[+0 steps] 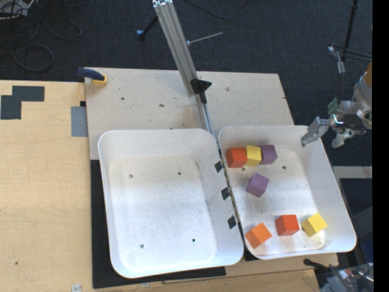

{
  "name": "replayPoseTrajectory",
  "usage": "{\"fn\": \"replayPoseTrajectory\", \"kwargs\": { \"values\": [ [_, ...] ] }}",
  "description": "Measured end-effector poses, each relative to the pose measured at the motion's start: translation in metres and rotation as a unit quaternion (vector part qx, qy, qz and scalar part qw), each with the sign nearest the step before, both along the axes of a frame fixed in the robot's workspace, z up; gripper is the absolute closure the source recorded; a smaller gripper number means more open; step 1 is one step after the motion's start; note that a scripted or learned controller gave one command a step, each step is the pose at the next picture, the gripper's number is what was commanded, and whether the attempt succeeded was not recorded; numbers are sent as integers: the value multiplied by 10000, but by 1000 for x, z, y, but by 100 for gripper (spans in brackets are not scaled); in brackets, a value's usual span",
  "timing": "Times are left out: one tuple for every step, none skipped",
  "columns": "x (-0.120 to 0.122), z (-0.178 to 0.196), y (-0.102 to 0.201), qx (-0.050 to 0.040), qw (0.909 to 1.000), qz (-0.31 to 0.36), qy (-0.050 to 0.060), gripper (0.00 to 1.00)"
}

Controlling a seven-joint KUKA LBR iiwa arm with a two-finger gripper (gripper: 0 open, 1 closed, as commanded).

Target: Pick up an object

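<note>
Seven blocks are lying in the right bin (340, 207), and none is being carried, so the pick is not yet done and every stage of it is remaining: choosing a block, descending, closing, lifting.

Nearest the camera, along the bin's front wall, an orange block (259, 234), a red block (287, 225) and a yellow block (314, 224) are sitting in a loose row, each standing apart from its neighbour. Further in, a purple block (257, 184) is resting alone on the bin floor, clear on all sides, and in my judgement is offering the easiest approach. Beyond it, a second red block (237, 157), a second yellow block (253, 154) and a second purple block (268, 154) are pressing together in a tight line near the back wall, leaving little room for fingers between them.

The left bin (115, 163) is sitting beside it on the desk (140, 99).

The gripper (325, 132) is hovering at the right bin's far right corner, above the rim and well apart from every block. Nothing is showing between its fingers (311, 132); they are appearing spread, released rather than clenched, though the parts are small and blurred, so I am reporting this with reserve.

The arm is running off the right side of the view, so only the wrist end is being seen. Its height above the bin is hard to judge from this slant.
</note>
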State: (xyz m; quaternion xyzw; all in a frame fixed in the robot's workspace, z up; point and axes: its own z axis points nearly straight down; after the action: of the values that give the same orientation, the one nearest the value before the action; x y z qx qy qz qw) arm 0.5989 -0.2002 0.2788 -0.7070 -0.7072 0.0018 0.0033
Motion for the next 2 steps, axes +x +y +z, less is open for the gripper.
{"fn": "replayPoseTrajectory", "kwargs": {
  "values": [
    [1,3,0,-9,10000,13,-23,0],
    [-4,-42,-1,-2,10000,-6,-1,0]
  ]
}}
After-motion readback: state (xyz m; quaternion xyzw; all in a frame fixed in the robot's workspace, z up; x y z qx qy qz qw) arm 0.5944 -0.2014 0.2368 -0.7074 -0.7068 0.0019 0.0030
